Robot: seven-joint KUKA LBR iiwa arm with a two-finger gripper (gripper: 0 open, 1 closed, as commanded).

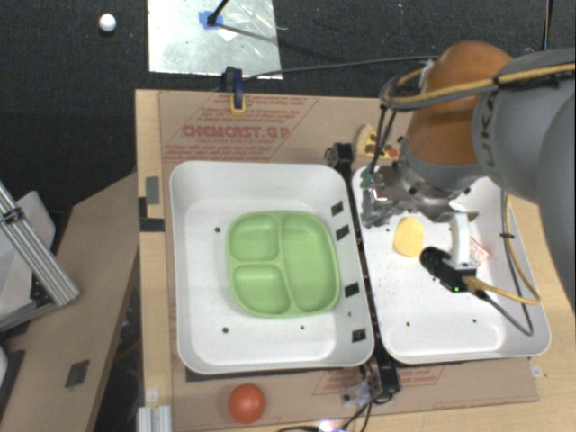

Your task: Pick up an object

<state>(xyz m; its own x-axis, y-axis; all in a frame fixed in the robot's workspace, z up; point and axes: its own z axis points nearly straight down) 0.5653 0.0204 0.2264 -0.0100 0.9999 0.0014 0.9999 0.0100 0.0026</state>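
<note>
Gripper [382, 198] state is impossible to judge, hidden under the grey arm at centre right, while the small yellow object [409, 237] lies just beside it in the right bin [450, 331], seemingly light, smooth, best pinched across its narrower width.

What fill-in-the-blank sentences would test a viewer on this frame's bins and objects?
1. The green divided tray lies in the ____ bin of the camera view.
2. The pale yellow object lies in the ____ bin.
3. The green tray has ____ compartments.
4. The orange ball rests on the bench, ____ both bins.

Missing words: left; right; three; outside
</note>
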